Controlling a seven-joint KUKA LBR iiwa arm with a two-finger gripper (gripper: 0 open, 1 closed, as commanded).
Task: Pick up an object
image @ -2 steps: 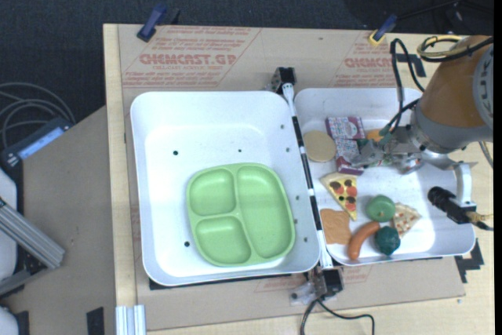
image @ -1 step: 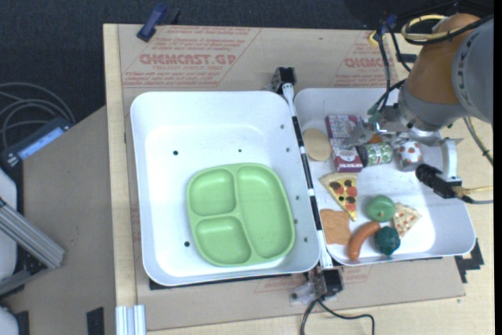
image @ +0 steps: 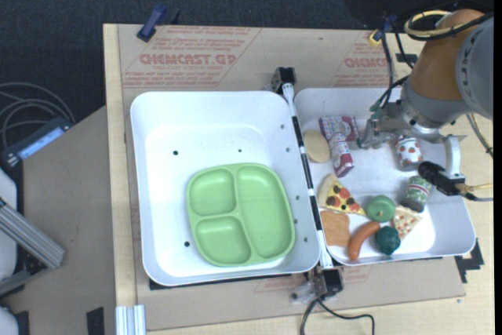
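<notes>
My gripper (image: 375, 131) hangs low over the back of the right bin (image: 451, 241), under the grey wrist and its orange band (image: 439, 51). Just left of it lies a red and white packet (image: 340, 142), with a tan round cookie (image: 316, 146) beyond that. A white and red ball (image: 407, 153) sits to the gripper's right. Nearer the front lie a pizza slice (image: 342, 198), a green apple (image: 381, 208), a small can (image: 416, 191), a sausage (image: 361, 238) and a dark green piece (image: 387, 240).
The left bin (image: 157, 169) holds a green divided plate (image: 238, 213). A toast slice (image: 335, 228) and a small pizza wedge (image: 405, 221) lie at the right bin's front. A black and white part (image: 444, 170) of the arm reaches over the bin's right side.
</notes>
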